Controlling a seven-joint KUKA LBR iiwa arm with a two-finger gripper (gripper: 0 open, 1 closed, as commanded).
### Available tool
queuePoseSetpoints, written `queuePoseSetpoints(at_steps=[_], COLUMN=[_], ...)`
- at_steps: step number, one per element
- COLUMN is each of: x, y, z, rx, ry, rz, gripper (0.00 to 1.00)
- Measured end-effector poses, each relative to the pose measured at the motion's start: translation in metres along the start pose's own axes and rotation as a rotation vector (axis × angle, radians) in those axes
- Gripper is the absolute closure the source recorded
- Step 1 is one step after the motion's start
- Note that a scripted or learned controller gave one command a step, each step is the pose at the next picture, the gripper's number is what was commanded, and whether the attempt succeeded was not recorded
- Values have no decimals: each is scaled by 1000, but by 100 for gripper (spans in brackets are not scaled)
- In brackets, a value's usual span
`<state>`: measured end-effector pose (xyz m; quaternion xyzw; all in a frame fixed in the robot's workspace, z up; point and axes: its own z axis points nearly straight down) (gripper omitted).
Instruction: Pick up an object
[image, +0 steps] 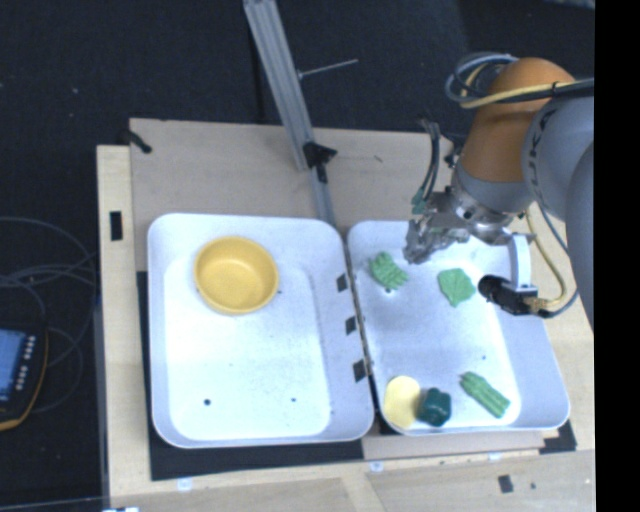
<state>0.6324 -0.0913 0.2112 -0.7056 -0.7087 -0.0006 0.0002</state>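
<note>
Near edge, right bin (540, 390): pale yellow piece (401, 398), dark teal block (435, 406), green ridged piece (485, 393). Left bin (170, 400) has a yellow bowl (236, 274). Gripper (418, 248) hangs by the ribbed green piece (388, 271) at the right bin's far left; another green piece (456, 286) sits right of it. Likely light, rigid plastic; pinch across its short sides. Finger state: cannot tell, tips blur together.

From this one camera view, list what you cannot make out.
- Gripper: small and blurred against the right bin; open or shut, cannot tell.
- Dark green object: too small to identify; covers part of the pale yellow object.
- Arm: cut off by the right edge.
</note>
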Motion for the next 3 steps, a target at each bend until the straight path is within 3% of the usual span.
queuePoseSetpoints(at_steps=[2,3], x=[96,146], y=[13,25], z=[-4,-29], rx=[0,-2], ry=[0,0], rz=[1,0], gripper=[100,100])
